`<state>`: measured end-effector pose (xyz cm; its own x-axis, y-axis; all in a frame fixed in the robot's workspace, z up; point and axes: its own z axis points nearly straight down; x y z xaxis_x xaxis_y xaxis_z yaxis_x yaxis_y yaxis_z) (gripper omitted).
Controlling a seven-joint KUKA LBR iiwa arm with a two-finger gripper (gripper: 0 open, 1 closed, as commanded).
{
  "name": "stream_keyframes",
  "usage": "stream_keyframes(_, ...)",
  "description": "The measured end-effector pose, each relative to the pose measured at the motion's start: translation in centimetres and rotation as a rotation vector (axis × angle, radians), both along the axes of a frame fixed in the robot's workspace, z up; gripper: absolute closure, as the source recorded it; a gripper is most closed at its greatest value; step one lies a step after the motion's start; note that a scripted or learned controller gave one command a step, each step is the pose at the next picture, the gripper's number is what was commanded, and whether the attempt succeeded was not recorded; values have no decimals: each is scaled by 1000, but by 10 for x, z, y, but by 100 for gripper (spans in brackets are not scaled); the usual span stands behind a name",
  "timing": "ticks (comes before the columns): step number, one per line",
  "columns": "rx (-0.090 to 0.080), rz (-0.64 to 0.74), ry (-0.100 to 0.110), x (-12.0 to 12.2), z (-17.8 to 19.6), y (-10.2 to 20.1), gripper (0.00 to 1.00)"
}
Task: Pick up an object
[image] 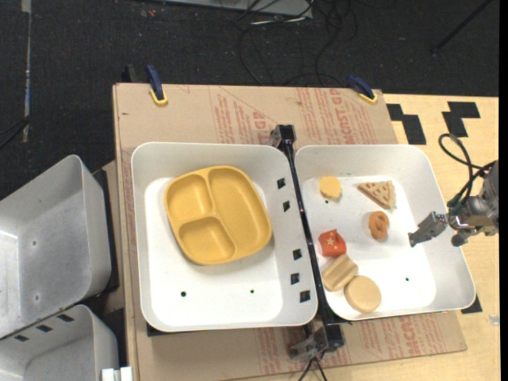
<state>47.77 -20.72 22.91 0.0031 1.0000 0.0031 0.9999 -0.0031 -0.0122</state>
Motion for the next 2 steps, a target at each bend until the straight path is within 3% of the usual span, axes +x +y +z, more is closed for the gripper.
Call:
stream_keyframes(1,-4,4,-12,3,6,1,0)
stream_keyframes(2,-2,1,-9,11,-43,-4,0)
